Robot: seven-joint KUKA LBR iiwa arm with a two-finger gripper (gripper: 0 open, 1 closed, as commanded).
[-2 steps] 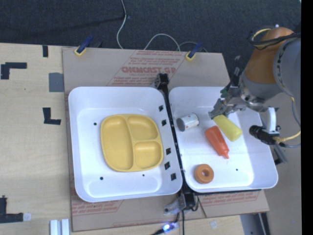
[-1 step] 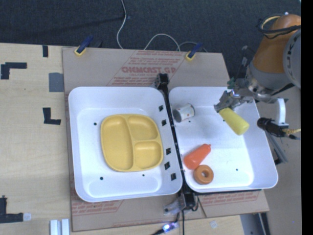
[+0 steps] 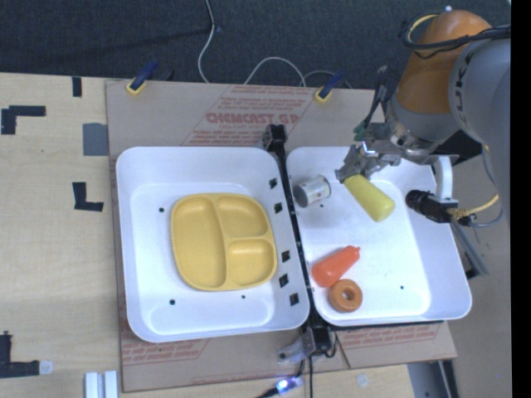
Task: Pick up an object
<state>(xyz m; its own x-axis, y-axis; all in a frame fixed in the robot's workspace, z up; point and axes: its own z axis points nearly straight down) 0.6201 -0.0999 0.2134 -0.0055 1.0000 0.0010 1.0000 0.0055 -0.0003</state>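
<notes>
Up at the far end of the right bin [image 3: 431, 301], the gripper [image 3: 358, 166] hung right by the yellow bottle [image 3: 370, 197] — touching it or not, I could not tell. Nearer lay an orange carrot [image 3: 335, 264] and a donut [image 3: 345, 295].

Two white bins [image 3: 133, 222] sit on brown cardboard [image 3: 241, 114] printed with red lettering, yellow-and-blue clamps [image 3: 143, 77] at its far corners. In the left bin, a pale yellow divided plate [image 3: 222, 240]. Over in the right bin: a yellow cylinder [image 3: 371, 198], a silver-grey can [image 3: 312, 191], an orange-red carrot shape [image 3: 335, 264] and a brown-orange doughnut [image 3: 345, 295]. The arm [image 3: 465, 73] is grey with an orange band [image 3: 431, 56]. Light wood bench [image 3: 50, 264] with black marks; dark carpet [image 3: 99, 15] beyond.
</notes>
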